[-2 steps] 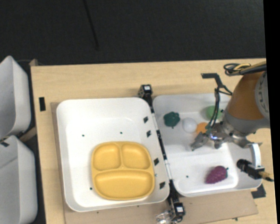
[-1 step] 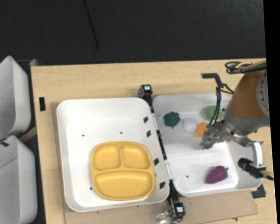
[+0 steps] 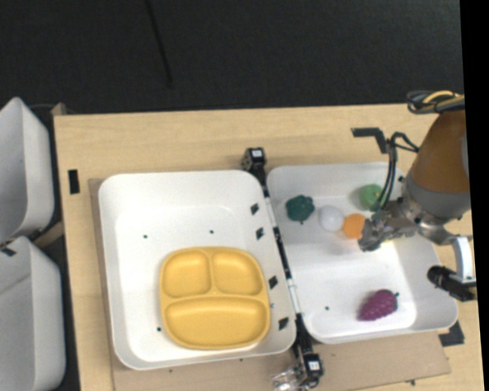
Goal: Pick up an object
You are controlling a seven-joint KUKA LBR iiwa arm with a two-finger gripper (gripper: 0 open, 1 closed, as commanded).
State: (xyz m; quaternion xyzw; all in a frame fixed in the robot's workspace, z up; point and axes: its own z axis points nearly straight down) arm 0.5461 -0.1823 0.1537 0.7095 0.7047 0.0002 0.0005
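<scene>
The right bin (image 3: pixel 343 317) holds a dark green object (image 3: pixel 299 208), a white ball (image 3: pixel 332 219), an orange ball (image 3: pixel 354 224), a light green object (image 3: pixel 370 195) and a purple grape bunch (image 3: pixel 377 305). My gripper (image 3: pixel 373 236) hangs low over the bin's right part, just right of the orange ball and touching or nearly touching it. The grey wrist and orange band rise to the right of it. Nothing is visibly held between the fingers.
The left bin (image 3: pixel 130 222) holds a yellow three-compartment plate (image 3: pixel 214 298). A clip-studded divider (image 3: pixel 277 255) runs between the bins. The wooden bench (image 3: pixel 167 141) surrounds both bins. White boxes (image 3: pixel 12 246) stand at the far left.
</scene>
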